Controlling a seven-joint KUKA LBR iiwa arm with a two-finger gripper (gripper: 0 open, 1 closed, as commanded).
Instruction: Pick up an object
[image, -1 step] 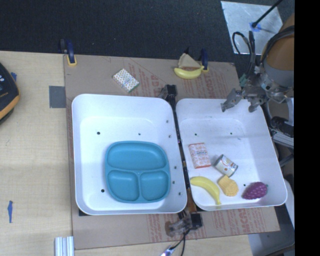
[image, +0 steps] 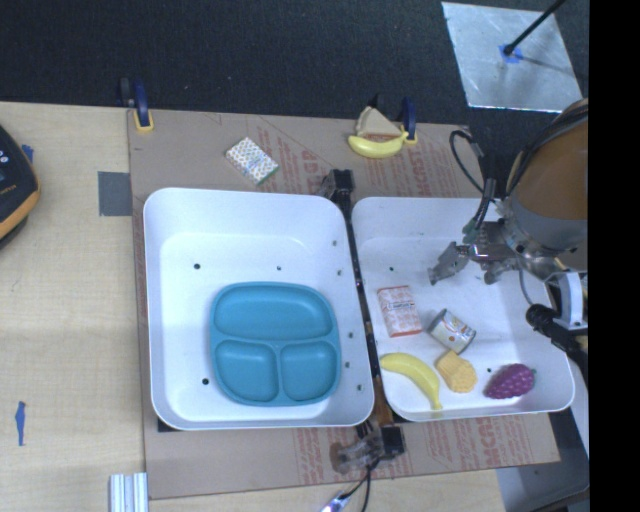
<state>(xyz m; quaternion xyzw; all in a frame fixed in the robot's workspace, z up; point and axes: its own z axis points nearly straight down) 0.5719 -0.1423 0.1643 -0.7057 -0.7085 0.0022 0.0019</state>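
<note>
banana (image: 413, 376) in right bin (image: 400, 230), tool (image: 470, 262) above – fingers spread, holding nothing

Glossy white plastic bins (image: 250, 215), matt blue plastic tray (image: 272, 342), rough brown cardboard underlay (image: 300, 150).

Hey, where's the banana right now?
In the camera view, the banana lies at the near edge of the right bin, just left of the yellow cracker and below the small can.

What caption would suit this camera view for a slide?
Gripper open above the right bin, which holds a banana, can and grapes.
</note>
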